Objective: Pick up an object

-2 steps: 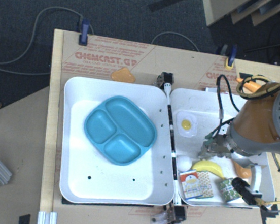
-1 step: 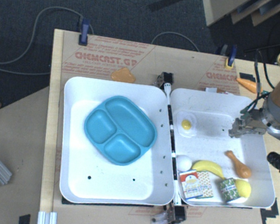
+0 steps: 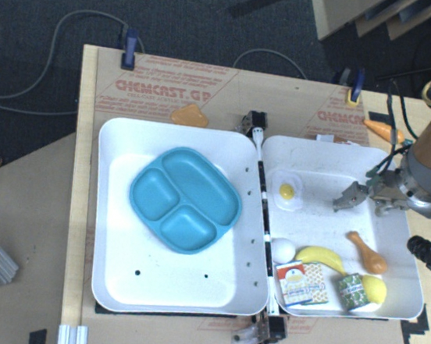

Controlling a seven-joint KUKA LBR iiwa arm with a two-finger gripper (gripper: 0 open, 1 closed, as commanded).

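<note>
My gripper (image 3: pixel 366 201) hangs over the upper right part of the right bin (image 3: pixel 324 154), its grey fingers (image 3: pixel 348 198) spread open with nothing between them. To its left a small yellow piece in a clear cup (image 3: pixel 286 191) rests on the bin floor. Below the gripper lies a brown drumstick-shaped toy (image 3: pixel 368 253). Along the bin's near side sit a white egg (image 3: pixel 282 251), a banana (image 3: pixel 321 257), a red and white carton (image 3: pixel 303 285), a green box (image 3: pixel 351 291) and a yellow lemon (image 3: pixel 374 289).
The left bin (image 3: pixel 109 263) holds a blue divided plate (image 3: pixel 186 199). An orange item (image 3: pixel 190 114) and a carrot (image 3: pixel 378 130) lie on the bench behind the bins. Black clips (image 3: pixel 255 122) join the bins along the middle wall.
</note>
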